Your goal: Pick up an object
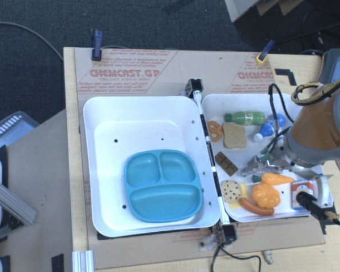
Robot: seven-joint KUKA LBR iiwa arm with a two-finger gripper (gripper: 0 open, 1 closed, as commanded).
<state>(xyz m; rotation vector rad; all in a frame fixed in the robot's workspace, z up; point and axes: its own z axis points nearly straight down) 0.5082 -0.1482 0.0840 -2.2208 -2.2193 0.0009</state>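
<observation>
The gripper is low in the right bin, just beside the carrot and the orange pepper. I cannot tell how wide the jaws stand. A blue plate lies in the left bin.

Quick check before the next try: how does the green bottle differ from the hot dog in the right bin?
The green bottle lies along the far side of the right bin; the hot dog lies against the near wall. The bottle is green with a pale label band; the hot dog is plain reddish-brown. The bottle lies free, while the hot dog touches the orange pepper. Both are long and lie flat on their sides.
</observation>
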